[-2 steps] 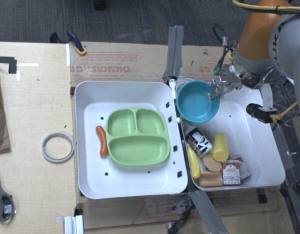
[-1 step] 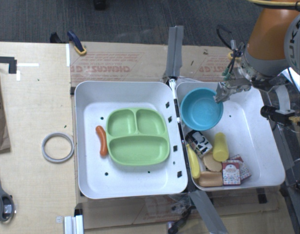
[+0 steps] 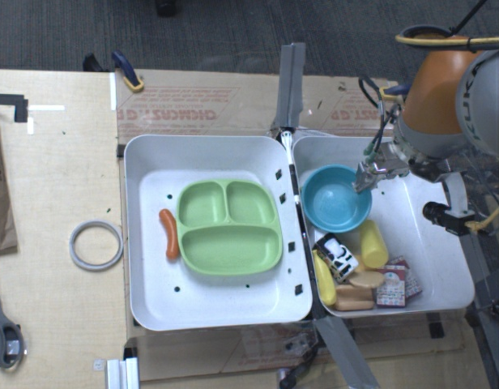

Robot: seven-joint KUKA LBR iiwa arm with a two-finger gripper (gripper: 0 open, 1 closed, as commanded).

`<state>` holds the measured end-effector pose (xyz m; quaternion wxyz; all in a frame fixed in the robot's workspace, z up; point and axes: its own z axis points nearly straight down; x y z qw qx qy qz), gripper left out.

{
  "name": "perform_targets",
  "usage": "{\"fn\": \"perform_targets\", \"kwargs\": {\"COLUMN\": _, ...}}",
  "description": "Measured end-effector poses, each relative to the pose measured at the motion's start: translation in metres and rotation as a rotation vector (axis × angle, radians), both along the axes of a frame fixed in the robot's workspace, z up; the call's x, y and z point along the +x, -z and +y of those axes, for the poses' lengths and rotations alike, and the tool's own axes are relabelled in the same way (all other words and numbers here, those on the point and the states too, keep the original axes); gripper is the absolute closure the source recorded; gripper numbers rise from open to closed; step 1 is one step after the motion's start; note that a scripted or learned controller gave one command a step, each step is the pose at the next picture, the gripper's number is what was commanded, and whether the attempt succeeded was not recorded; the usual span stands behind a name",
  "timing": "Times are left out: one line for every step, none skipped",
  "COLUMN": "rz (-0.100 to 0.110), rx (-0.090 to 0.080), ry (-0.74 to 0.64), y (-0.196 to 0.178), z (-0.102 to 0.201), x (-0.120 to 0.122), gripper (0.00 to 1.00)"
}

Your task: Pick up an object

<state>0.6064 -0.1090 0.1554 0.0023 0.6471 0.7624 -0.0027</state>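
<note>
In the right bin (image 3: 428,250) sit a blue bowl (image 3: 335,199), a yellow block (image 3: 373,245), a black-and-white toy (image 3: 339,257), a yellow banana-like piece (image 3: 323,277), tan sausage pieces (image 3: 356,290) and a small reddish packet (image 3: 392,283). The left bin (image 3: 144,241) holds a green divided plate (image 3: 230,226) and an orange sausage (image 3: 170,233) to its left. My gripper (image 3: 368,174) hangs over the blue bowl's right rim, at the back of the right bin. Nothing shows between its tips.
A grey divider bar (image 3: 290,87) rises between the two bins at the back. On the bench to the left lie a grey ring (image 3: 96,244), scissors (image 3: 5,340) and a brown bag (image 3: 0,185). A blue clamp (image 3: 126,70) sits on the cardboard.
</note>
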Motion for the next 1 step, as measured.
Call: {"fn": "perform_targets", "kwargs": {"rz": 0.0, "rx": -0.002, "ry": 0.004, "y": -0.0089, "z": -0.0025, "x": 0.0001, "gripper": 1.0}}
